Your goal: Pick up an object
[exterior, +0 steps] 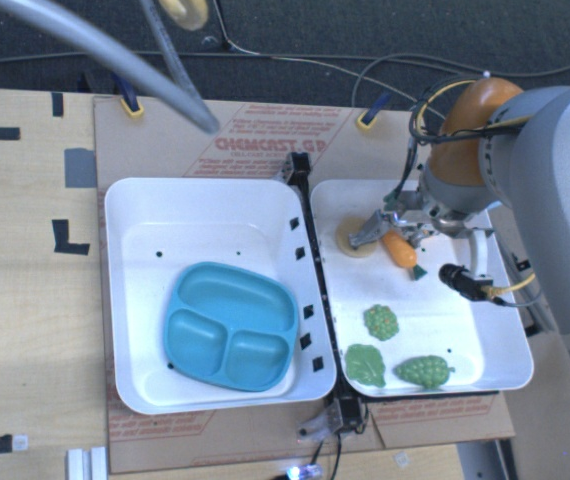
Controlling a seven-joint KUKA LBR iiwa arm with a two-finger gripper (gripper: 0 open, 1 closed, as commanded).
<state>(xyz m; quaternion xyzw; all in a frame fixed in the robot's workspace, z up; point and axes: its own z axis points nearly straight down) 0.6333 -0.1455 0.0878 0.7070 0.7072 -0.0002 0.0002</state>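
Note:
An orange carrot (401,251) lies in the right bin (500,363), near its back. My gripper (388,254) hangs low right over it, open. One grey finger (365,234) points left over a tan round piece (351,242). The other, dark-tipped finger (419,271) is just right of the carrot, so the carrot lies between the two. I cannot tell whether either finger touches it.
Three green vegetable pieces sit toward the front of the right bin: one (381,321) in the middle, one (365,364) front left, one (425,370) front right. A blue divided tray (231,325) lies in the left bin (130,228). A black divider (310,268) separates the bins.

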